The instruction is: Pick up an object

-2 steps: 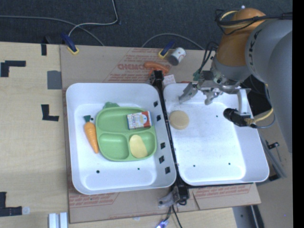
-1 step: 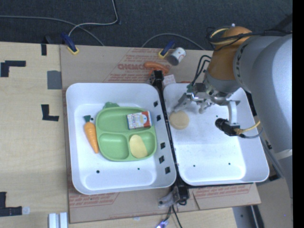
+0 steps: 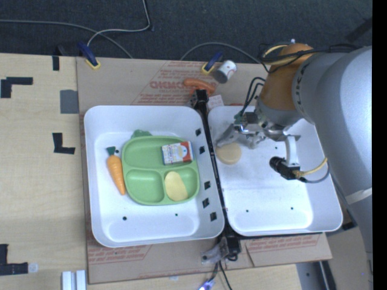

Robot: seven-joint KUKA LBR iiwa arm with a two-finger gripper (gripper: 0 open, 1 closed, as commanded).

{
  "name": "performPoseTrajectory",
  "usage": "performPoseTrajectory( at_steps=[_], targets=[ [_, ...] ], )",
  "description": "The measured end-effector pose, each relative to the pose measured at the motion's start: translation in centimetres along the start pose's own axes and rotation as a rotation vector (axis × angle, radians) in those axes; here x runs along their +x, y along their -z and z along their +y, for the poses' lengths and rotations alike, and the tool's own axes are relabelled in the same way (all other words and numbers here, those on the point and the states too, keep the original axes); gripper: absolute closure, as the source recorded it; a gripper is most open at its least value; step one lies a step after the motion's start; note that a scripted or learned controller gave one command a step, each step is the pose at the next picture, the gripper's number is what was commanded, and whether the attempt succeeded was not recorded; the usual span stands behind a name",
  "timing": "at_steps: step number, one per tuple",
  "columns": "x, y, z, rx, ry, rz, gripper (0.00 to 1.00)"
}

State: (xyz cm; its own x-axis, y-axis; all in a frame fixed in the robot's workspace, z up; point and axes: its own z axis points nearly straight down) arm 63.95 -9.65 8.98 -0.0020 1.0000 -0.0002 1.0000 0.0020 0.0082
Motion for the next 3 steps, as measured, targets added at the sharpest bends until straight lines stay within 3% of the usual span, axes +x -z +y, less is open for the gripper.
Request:
performPoseTrajectory(
  at_steps=[3],
  targets=[
    [0.22, -0.01, 0.07, -0.003, -0.001, 0.002, 0.0]
  ],
)
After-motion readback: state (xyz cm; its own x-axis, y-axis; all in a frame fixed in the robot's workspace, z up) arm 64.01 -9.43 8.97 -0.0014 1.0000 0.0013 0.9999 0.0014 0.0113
